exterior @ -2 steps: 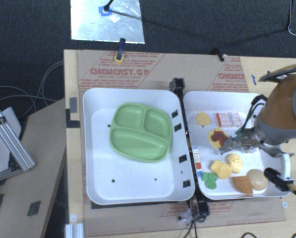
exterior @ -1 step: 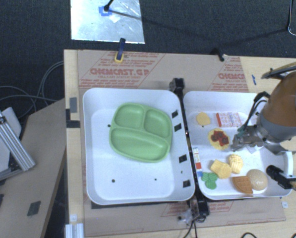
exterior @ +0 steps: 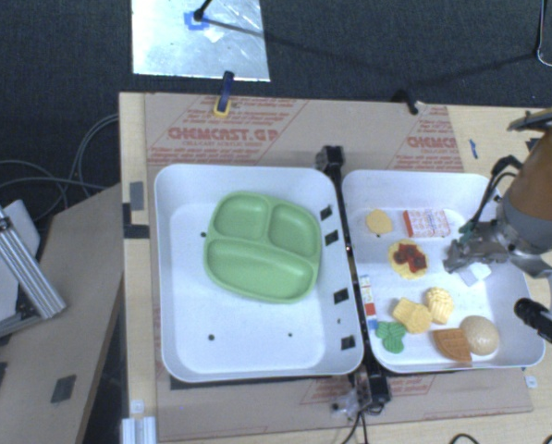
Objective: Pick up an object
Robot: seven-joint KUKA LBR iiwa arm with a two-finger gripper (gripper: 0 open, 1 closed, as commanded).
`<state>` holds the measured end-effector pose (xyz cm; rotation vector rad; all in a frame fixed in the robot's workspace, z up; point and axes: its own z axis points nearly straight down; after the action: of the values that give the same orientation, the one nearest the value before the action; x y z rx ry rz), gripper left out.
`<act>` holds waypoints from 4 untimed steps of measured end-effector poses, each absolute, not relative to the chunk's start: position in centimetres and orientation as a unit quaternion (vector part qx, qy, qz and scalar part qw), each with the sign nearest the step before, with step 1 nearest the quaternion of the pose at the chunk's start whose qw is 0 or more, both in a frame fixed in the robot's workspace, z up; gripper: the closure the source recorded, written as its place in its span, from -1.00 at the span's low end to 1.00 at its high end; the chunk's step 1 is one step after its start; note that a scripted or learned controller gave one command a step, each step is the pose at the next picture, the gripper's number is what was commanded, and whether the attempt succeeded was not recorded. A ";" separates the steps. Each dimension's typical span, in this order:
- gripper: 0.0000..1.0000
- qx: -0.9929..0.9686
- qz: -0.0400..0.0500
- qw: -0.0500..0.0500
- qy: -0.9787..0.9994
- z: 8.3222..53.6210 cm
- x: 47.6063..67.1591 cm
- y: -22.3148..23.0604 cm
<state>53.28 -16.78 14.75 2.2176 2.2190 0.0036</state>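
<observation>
Gripper (exterior: 462,252) hovers low in the right bin (exterior: 507,188); its grip state cannot be told. At its nine o'clock, just beside it, lies a red-and-yellow toy food piece (exterior: 409,259), round, lumpy, flat on the white floor.

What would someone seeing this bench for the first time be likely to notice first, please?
Probably the green divided plate, lying alone in the left bin. Next, the cluster of small toy foods in yellow, red, orange and green, scattered across the right bin. The gripper reaches in from the right, over that bin's right part.
</observation>
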 end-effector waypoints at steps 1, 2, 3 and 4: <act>1.00 0.706 0.001 0.003 0.708 19.1 53.6 -16.9; 1.00 0.706 0.001 0.002 0.709 22.7 53.8 -16.9; 1.00 0.704 0.001 0.000 0.710 21.8 54.2 -11.8; 1.00 0.703 0.002 0.000 0.711 21.7 55.4 -5.5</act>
<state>55.44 -5.47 21.74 2.2089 2.2335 0.0049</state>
